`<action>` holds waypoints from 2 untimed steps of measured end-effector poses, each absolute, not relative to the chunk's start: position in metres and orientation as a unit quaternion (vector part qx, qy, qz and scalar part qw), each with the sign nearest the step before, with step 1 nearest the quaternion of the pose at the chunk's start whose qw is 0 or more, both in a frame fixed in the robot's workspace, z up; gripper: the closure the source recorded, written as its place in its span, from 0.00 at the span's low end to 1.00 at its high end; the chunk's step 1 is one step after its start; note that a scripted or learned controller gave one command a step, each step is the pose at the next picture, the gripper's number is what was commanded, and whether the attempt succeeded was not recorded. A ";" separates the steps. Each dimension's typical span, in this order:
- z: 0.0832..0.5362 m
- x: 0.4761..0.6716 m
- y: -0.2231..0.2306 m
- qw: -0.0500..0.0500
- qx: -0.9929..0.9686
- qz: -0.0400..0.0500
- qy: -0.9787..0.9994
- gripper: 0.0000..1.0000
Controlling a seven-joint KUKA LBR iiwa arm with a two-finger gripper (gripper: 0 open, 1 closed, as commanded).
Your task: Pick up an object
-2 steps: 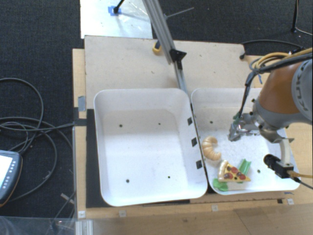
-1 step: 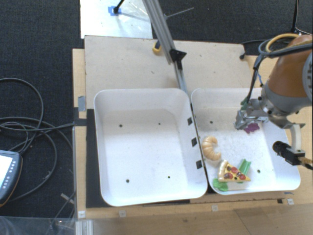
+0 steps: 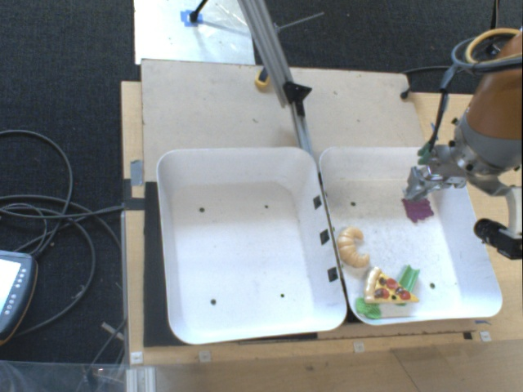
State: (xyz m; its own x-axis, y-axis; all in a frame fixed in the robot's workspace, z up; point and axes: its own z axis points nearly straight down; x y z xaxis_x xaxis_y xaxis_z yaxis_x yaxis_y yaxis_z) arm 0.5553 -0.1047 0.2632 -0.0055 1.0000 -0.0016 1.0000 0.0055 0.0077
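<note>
Your arm [image 3: 490,113] comes in from the right and sits over the right bin [image 3: 466,300]. The gripper [image 3: 418,188] is low over the bin's upper right part, directly above a small purple object [image 3: 419,210]. The purple piece shows just below the fingertips, touching or nearly touching them. You can't tell from this angle whether the fingers are spread or closed, or whether they actually have the purple piece between them.

Other candidates in the same bin:
- A croissant [image 3: 353,247] lies near the divider between the bins, left of centre.
- A pizza slice toy [image 3: 387,288] lies at the bottom edge, just below the croissant, apart from it.
- A green piece [image 3: 408,278] sits against the pizza slice's upper right side, touching it.

The purple object is well apart from those three.

Left bin [image 3: 176,235] has a bare white floor with small dark dots. A grey pole [image 3: 270,39] runs diagonally from the top down to the bins' shared edge. Cables [image 3: 49,211] and a tablet [image 3: 12,288] lie on the dark floor to your left.
</note>
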 end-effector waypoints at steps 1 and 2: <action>0.249 0.577 -0.052 0.001 0.703 0.001 0.711 1.00; 0.255 0.601 -0.007 0.001 0.703 0.002 0.711 1.00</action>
